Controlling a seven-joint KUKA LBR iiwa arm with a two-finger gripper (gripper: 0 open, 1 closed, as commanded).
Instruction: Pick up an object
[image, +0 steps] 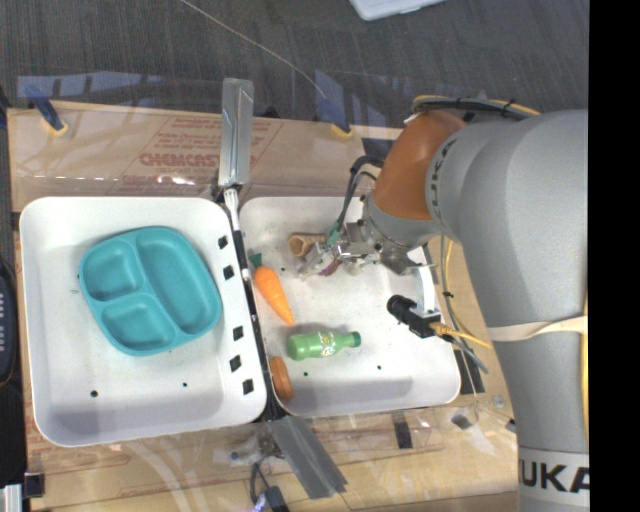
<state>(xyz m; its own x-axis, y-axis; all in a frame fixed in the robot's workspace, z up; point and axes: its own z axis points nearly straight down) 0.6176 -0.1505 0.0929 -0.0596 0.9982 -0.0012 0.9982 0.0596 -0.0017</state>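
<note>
Risk: I judge the likeliest failure to be a grasp that closes on nothing. The end effector (335, 252) sits low in the far part of the right bin (400, 385), crowded against a small tan object (303, 243), and from my remote view I cannot separate tool from object.

Cause: The tan object is small and irregular. If I close off-centre it could squirt sideways toward the bin's far wall.

Second risk: The cables (352, 195) trailing from the wrist hang over the bin's far edge and might snag on a lift.

End effector state: I cannot tell whether it is wide, narrow or holding anything; the tip is a dark, cluttered blur.

Nearest target: The tan object lies just left of the end effector, touching or nearly so.

Carrot (272, 293): Orange, lying near the bin's left wall, nearer to me and left of the end effector, apart from it.

Bottle (321, 344): Green, on its side, mid-bin, near side, well clear of the tool.

Orange piece (281, 378): Tucked in the bin's near left corner, partly hidden by the rim.

Left bin (60, 400): Holds a teal divided plate (150, 289), well apart from the arm.

Counter (130, 150): Carries both bins side by side.
</note>
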